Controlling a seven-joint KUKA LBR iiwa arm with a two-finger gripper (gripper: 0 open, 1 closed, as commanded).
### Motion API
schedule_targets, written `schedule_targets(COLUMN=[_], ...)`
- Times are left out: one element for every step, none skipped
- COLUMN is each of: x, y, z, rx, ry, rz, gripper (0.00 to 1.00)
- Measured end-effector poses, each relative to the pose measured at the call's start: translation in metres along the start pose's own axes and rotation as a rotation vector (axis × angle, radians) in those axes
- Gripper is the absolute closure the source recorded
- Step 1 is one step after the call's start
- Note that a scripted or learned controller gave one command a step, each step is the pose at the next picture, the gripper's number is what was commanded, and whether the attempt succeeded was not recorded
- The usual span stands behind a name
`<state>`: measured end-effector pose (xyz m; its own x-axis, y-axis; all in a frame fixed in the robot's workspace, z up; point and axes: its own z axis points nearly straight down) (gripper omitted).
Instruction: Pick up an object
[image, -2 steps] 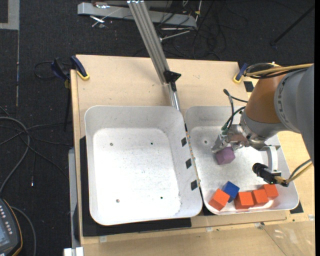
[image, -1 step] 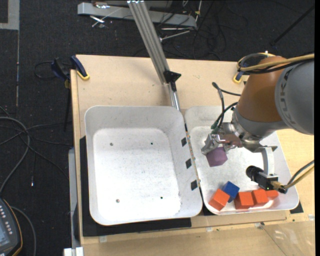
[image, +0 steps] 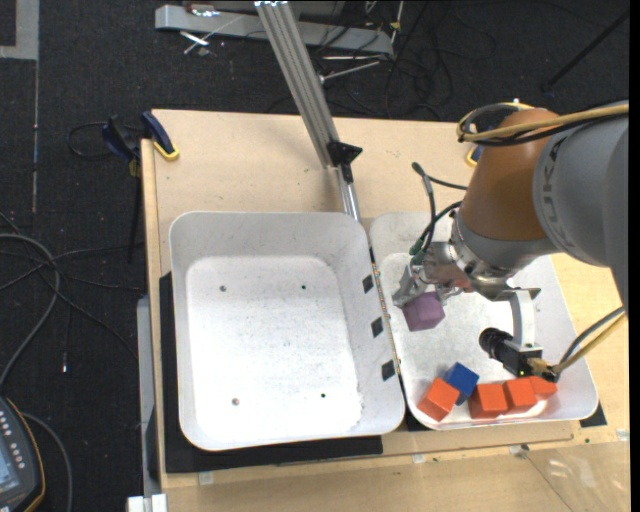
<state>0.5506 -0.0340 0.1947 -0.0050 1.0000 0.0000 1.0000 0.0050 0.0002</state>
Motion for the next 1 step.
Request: schedule_targets(x=[0.0903], y=[0.0450], z=[-0.0265], rx=[-0.004], ry=[0.003], rz=[-0.006], gripper=[1.00])
